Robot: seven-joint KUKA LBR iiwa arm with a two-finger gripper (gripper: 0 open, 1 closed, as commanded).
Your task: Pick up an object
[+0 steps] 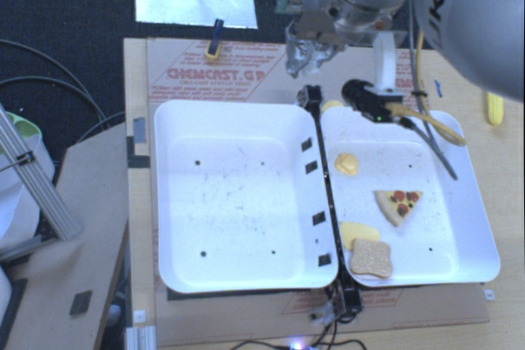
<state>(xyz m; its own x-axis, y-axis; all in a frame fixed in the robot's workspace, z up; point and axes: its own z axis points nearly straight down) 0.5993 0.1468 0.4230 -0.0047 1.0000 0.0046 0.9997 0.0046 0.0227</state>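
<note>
The right bin (pixel 467 201) holds a toy pizza slice (pixel 399 203), a round yellow lump (pixel 346 164), a flat yellow piece (pixel 358 234) and a slice of bread (pixel 372 258) in its near left corner. A small yellow item (pixel 331 105) lies at the bin's far left rim. My gripper (pixel 305 61) hangs above the bench behind the bins, near the divider's far end, well above and apart from all the items. Nothing shows in it.
The left bin (pixel 238 193) lies beside the right one, with black clips (pixel 312 168) along the shared rim. A black fixture with yellow and grey cables (pixel 426 127) crosses the right bin's far edge. A yellow-tipped tool (pixel 213 52) lies on the board behind.
</note>
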